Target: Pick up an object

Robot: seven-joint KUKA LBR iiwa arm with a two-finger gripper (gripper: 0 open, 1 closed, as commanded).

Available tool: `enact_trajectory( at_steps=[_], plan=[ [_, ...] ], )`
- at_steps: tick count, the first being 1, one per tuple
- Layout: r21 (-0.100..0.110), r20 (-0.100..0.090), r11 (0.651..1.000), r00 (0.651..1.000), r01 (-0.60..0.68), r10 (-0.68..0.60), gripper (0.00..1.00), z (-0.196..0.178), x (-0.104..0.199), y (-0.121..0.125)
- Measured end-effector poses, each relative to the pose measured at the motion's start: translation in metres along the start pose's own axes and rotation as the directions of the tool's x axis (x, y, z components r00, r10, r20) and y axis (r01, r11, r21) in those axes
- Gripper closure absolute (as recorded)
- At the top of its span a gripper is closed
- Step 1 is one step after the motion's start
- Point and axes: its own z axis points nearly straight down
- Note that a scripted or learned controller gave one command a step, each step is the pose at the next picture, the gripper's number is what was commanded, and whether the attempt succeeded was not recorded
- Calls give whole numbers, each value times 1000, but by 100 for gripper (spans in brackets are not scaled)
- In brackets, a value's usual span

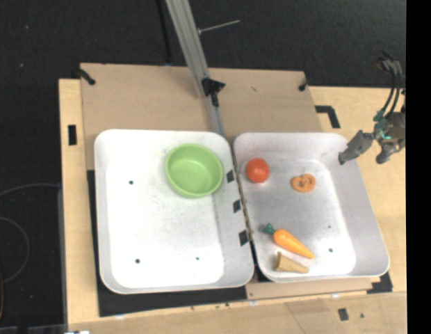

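The right bin [354, 207] holds a red tomato [257, 170] at its far left, an orange pretzel-like piece [304, 183] near the middle, and an orange carrot [292, 241] with a green top toward the front. A tan cone [290, 263] lies just in front of the carrot. A green bowl [194, 170] stands in the left bin [132, 256]. My gripper [370, 149] hovers over the right bin's far right corner, open, with nothing between its fingers. It is well to the right of the pretzel piece.
A slanted grey metal pole [191, 47] comes down from the top to the gap between the bins. Brown board [257, 103] lies behind the bins, and the wooden bench edge [69, 186] runs along the left.
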Motion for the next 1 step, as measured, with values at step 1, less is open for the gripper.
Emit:
enact_trajectory(
  at_steps=[1],
  plan=[
    [0,1,1000,1000,1,-1,0,0,0,0]
  ],
)
